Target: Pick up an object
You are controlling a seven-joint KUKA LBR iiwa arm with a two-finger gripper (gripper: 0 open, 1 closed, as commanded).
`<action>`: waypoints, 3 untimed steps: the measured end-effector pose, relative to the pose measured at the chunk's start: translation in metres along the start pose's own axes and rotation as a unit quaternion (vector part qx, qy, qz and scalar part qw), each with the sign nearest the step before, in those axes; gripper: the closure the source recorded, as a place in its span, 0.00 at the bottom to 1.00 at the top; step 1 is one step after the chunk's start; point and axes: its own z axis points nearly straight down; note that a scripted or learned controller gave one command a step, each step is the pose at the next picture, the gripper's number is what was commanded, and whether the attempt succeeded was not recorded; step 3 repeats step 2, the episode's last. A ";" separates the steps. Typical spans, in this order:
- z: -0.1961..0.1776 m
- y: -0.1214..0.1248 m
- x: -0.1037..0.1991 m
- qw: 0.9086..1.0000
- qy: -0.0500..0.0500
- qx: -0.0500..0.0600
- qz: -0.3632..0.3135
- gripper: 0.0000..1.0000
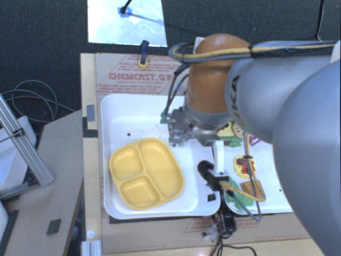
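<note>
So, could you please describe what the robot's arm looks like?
The arm is thick, rounded and smooth grey, with a glossy orange band above the wrist. Black lettering marks the grey shell beside it. A dark cable loops over the band.

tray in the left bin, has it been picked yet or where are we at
Done: nothing lifted yet; the tray lies flat in the left bin. In hand: the arm hangs low over the divide between the bins, with nothing visibly gripped. Left: the whole pick, whether of the tray or of one of the small items in the right bin.
</note>
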 end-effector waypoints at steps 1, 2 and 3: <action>-0.103 -0.006 -0.071 1.000 -0.001 -0.005 0.008 1.00; -0.239 0.010 -0.034 1.000 0.001 -0.008 0.001 1.00; -0.239 0.010 -0.034 1.000 0.001 -0.008 0.001 1.00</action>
